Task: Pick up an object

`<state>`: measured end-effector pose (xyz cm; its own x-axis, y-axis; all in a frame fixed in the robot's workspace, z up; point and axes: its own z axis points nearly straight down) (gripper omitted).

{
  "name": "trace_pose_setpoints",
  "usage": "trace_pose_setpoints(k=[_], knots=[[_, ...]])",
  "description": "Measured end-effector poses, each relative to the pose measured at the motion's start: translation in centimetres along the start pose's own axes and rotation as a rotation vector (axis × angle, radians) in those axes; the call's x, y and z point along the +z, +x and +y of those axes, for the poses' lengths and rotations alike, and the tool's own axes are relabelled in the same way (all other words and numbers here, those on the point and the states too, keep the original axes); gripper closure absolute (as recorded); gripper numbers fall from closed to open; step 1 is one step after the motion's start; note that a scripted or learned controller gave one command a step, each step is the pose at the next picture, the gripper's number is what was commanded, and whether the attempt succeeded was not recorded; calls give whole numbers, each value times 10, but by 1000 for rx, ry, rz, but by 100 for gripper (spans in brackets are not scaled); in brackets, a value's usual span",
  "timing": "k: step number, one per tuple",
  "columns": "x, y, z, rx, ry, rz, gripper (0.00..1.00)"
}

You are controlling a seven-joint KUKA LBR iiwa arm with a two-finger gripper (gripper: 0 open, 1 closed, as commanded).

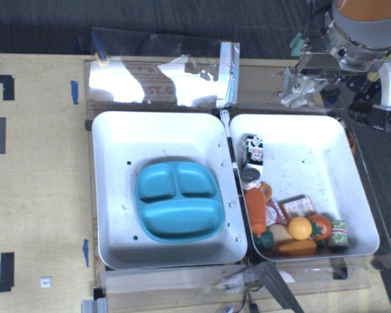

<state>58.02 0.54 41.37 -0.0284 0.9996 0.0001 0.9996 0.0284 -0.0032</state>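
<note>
Bright overhead light, strong glare on clear panel (163,77) behind bins, slightly soft focus

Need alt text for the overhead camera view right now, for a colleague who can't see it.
The arm's gripper hovers above the right bin's far edge, away from the toy food piled in its near corner. The left bin holds a blue divided plate.

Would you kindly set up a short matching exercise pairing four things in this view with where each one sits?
Things:
1. blue divided plate
2. yellow ball
3. black-and-white carton
4. gripper

Places:
A. near the right bin's front edge
B. beyond the right bin's far rim
C. in the left bin
D. by the right bin's left wall, toward the back

Pairs: 1-C, 2-A, 3-D, 4-B
</note>
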Motion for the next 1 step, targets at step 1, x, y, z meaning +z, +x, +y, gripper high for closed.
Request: trace_pose_setpoints(k=[1], knots=[[-22,-1,78,-276,-9,-3,100]])
